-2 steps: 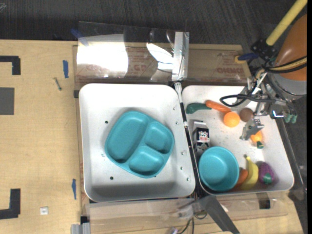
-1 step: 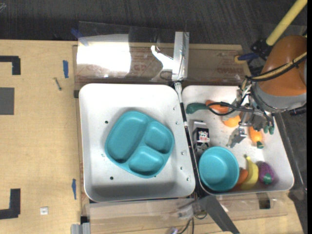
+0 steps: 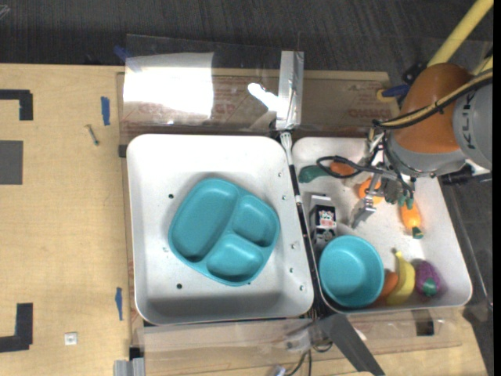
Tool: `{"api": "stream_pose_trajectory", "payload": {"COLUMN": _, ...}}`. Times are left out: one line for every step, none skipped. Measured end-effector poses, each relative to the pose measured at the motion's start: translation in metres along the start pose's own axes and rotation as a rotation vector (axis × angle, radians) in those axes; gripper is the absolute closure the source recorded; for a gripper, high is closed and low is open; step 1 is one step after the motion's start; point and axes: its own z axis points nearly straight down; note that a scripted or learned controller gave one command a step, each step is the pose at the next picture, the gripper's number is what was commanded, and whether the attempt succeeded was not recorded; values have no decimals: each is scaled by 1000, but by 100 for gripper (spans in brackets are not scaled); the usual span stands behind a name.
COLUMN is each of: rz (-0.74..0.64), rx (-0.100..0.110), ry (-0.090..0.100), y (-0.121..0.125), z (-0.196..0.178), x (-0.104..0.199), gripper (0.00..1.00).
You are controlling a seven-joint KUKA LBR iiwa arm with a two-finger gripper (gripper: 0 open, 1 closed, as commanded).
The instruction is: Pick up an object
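Gripper [image 3: 368, 206] low in the right bin [image 3: 454, 233], poised over bare floor between the small dark box [image 3: 323, 216], the teal bowl [image 3: 351, 269] and the toy carrot [image 3: 409, 215]; open or closed, cannot tell. Candidate objects all in this bin: carrot just right of the tool, bowl near the front wall with banana [image 3: 401, 276] and purple fruit [image 3: 427, 279] touching beside it, a second orange-and-green piece [image 3: 338, 165] near the back. Likely failures: closing on nothing if lowered here, clipping the bowl rim or nudging the carrot aside, given the crowding.
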Motion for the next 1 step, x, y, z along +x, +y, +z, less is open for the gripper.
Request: {"api": "stream_pose_trajectory", "payload": {"rz": -2, "rx": 0, "ry": -14, "y": 2, "z": -14, "x": -4, "gripper": 100}}
